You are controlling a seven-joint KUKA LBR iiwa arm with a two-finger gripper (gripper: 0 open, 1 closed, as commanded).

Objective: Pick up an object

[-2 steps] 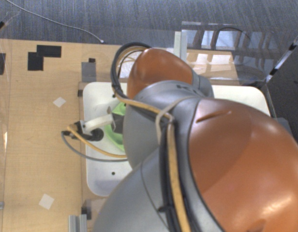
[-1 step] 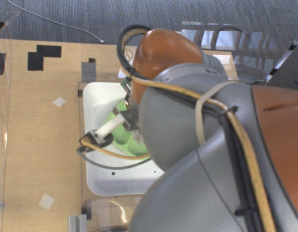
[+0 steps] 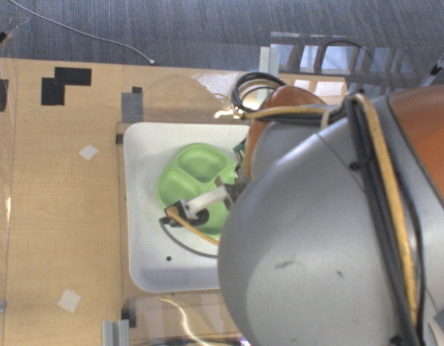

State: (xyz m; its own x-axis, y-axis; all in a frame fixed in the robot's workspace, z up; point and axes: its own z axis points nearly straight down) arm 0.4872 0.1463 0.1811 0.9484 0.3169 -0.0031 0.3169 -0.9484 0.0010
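Grey arm [image 3: 330,236] covers the right side of the white bin [image 3: 146,265]. Its end effector [image 3: 223,191] is over a lime-green dish [image 3: 189,171], and I cannot tell its grip state.

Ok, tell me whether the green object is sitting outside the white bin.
No, the green object lies inside the white bin, its right part hidden under the grey arm.

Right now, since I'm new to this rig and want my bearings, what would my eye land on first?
The grey arm looms largest, close to the camera across the lower right, with its orange band at the right edge. Next comes the lime-green lobed object, lying in the white bin left of the arm on the tan bench.
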